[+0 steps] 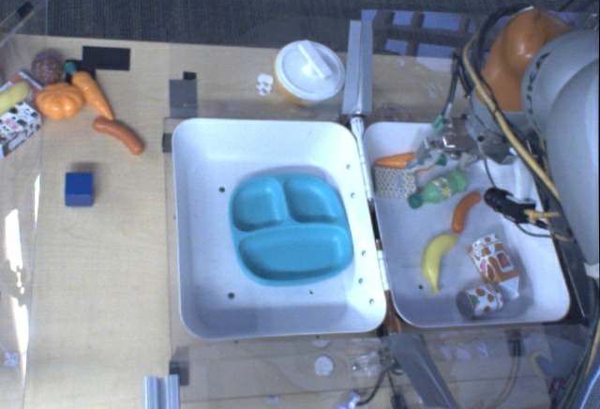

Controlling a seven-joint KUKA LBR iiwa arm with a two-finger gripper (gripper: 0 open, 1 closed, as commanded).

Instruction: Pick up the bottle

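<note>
bottle: a small green bottle (437, 190) is lying on its side in the right bin (539, 304), near that bin's back-left corner, its narrow end pointing toward the left wall.
bottle handling: it is looking like a light, hollow toy of hard moulded plastic, so I judge it stiff, smooth and a little slippery, likely to roll if nudged off-centre.
where to hold: across the rounded belly, squeezing at right angles to its long axis, is seeming the safest place; the neck is looking too thin and tapered.
gripper (441, 150): a metallic head with cables is hovering just behind the bottle, close to the bin's back edge.
jaws: I cannot tell whether they are spread or pressed together, and nothing is visibly sitting between them.
crowding: an orange carrot (395, 159) and a patterned box (393, 180) are lying just beside the bottle on its left; an orange-red sausage (466, 210) is lying just to its right.
other shapes: a curved yellow banana (433, 259), a printed carton (494, 259) and a small can (480, 301) are resting nearer the front edge.
left bin (202, 238): glossy white, holding a blue compartment tray (291, 227) of matte plastic.
surface (94, 304): pale wood, carrying a blue cube (80, 189) and a white lid (310, 69).
</note>
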